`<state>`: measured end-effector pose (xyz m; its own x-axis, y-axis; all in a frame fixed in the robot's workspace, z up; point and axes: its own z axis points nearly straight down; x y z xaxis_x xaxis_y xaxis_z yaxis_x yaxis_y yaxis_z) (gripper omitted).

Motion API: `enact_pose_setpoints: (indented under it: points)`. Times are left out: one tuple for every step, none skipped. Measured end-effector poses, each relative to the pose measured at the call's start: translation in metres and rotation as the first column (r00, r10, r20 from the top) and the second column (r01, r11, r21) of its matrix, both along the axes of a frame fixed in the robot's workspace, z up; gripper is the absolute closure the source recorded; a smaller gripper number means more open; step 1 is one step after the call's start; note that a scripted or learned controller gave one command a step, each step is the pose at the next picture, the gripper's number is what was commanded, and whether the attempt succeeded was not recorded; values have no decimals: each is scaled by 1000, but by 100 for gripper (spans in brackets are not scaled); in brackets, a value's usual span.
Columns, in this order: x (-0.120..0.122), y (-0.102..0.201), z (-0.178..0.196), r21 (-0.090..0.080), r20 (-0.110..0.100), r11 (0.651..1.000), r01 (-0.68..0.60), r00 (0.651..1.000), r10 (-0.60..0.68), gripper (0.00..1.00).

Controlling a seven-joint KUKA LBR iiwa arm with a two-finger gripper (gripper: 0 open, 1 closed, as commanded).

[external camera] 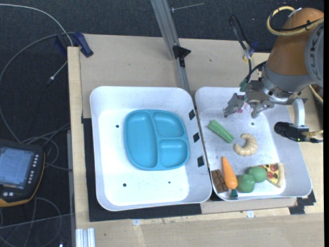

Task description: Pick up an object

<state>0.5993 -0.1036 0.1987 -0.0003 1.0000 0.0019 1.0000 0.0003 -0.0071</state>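
while the grey two-finger end effector hangs spread open and holding nothing over the far part of the right white bin, the green oblong toy vegetable lies just beside it, near the curved tan toy croissant; a blue divided plastic plate sits in the left white bin.

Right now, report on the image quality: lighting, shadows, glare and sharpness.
Camera view: even, diffuse lighting; soft shadows beneath the gripper and beside the blue divided plate; the white bins are bright but keep their speckle, without harsh glare; overall softness, so the pizza slice toy shows little detail; the orange band looks slightly smeared.
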Motion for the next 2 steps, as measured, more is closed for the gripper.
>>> enact_pose_setpoints:
  points:
    - [-7,-2,-45,0,0,1000,0,1000,0,0]
    - [-7,-10,-91,0,0,1000,1,1000,-1,0]
